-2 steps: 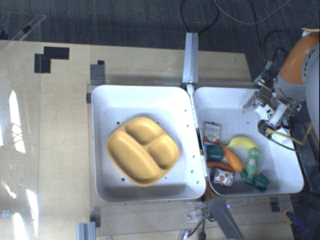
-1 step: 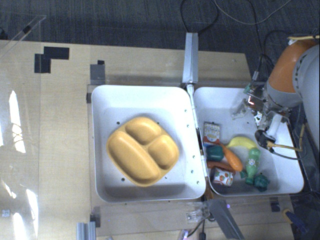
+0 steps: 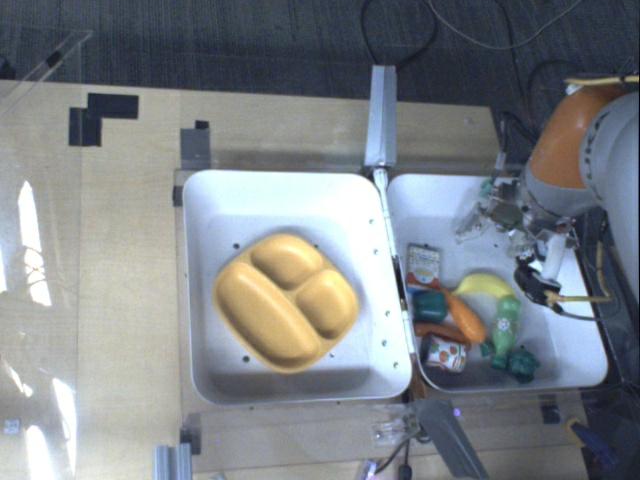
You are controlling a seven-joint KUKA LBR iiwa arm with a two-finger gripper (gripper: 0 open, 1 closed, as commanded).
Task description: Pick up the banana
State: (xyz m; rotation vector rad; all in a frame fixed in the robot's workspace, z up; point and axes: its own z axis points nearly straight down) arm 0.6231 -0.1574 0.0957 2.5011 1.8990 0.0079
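This is looking like a robotics lab: a pale wooden surface point(image 3: 120, 268) is carrying two shallow white plastic bins point(image 3: 290, 193) clamped between grey aluminium rails point(image 3: 381, 118). Black cables point(image 3: 400, 28) are trailing over dark grey carpet point(image 3: 200, 18) behind it. Black tape markers point(image 3: 100, 116) are sitting on the wood beside a clear acrylic sheet point(image 3: 40, 268).

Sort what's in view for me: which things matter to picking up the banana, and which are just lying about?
Job in hand:
banana, in the right bin
gripper, above that bin's far end

Lying about:
yellow divided plate in the left bin
carrot
green bottle
small can
snack packet
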